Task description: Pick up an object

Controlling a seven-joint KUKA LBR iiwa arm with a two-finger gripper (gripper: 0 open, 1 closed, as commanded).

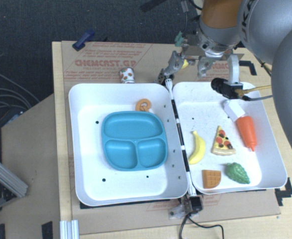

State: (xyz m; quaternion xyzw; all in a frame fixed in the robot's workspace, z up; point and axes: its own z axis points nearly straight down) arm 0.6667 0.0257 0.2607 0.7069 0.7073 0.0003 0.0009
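Though tool hangs above right bin far rim, finger state unreadable; arm cut off at frame edge.

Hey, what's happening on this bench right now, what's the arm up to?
The gripper hangs over the far rim between the two bins, with nothing visibly between its fingers. The right bin holds a banana, a pizza slice, a carrot, a green leafy piece and a waffle square. The left bin holds a blue divided plate and a pretzel. No pick has happened yet.
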